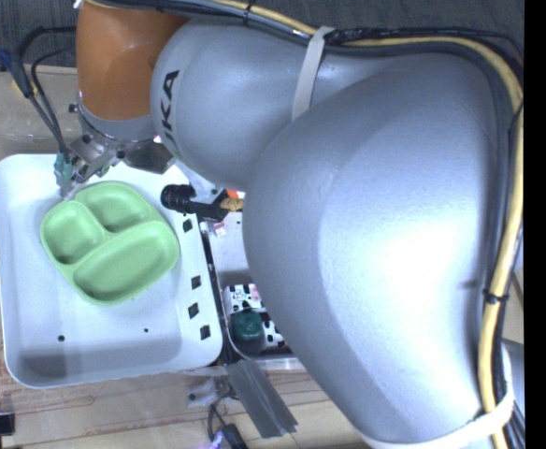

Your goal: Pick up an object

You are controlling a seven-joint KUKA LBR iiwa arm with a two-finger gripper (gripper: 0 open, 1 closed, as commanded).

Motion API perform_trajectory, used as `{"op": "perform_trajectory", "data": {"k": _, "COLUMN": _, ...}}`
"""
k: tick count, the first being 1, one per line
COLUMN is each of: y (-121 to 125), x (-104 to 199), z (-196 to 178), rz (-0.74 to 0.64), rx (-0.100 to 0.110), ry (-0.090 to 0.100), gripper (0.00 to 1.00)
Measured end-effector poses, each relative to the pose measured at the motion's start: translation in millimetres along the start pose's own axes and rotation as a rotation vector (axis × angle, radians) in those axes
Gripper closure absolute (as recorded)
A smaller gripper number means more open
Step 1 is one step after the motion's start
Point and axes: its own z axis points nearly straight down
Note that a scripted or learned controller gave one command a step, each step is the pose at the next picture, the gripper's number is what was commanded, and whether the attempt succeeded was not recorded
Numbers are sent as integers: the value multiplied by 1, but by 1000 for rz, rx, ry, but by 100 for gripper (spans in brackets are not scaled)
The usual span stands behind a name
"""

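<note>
A pale green divided plate (110,240) with three compartments lies in the left white bin (30,344), toward its upper middle. The gripper (70,174) sits at the bin's upper left corner, right at the plate's far rim, below the orange band (114,54) of the arm. Its tip is small and partly hidden by the wrist. A dark green round object (248,325) lies in the visible sliver of the right bin (228,337), next to a black-and-white patterned item (252,297).
The grey arm body (376,213) covers most of the right bin and the view's right half. Black cables (44,110) run down the left of the wrist. The lower part of the left bin's floor (95,344) is bare white.
</note>
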Motion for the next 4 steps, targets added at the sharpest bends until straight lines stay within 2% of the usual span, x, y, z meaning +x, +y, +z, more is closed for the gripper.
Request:
{"op": "perform_trajectory", "data": {"k": 1, "y": -55, "x": -26, "z": 20, "rz": -262, "rx": 4, "ry": 3, "gripper": 100}}
{"op": "perform_trajectory", "data": {"k": 2, "y": 6, "x": -5, "z": 16, "rz": 9, "rx": -1, "ry": 2, "gripper": 100}}
{"op": "perform_trajectory", "data": {"k": 3, "y": -15, "x": 1, "z": 9, "rz": -198, "rx": 3, "ry": 3, "gripper": 100}}
{"op": "perform_trajectory", "data": {"k": 4, "y": -55, "x": -3, "z": 18, "rz": -628, "rx": 1, "ry": 2, "gripper": 100}}
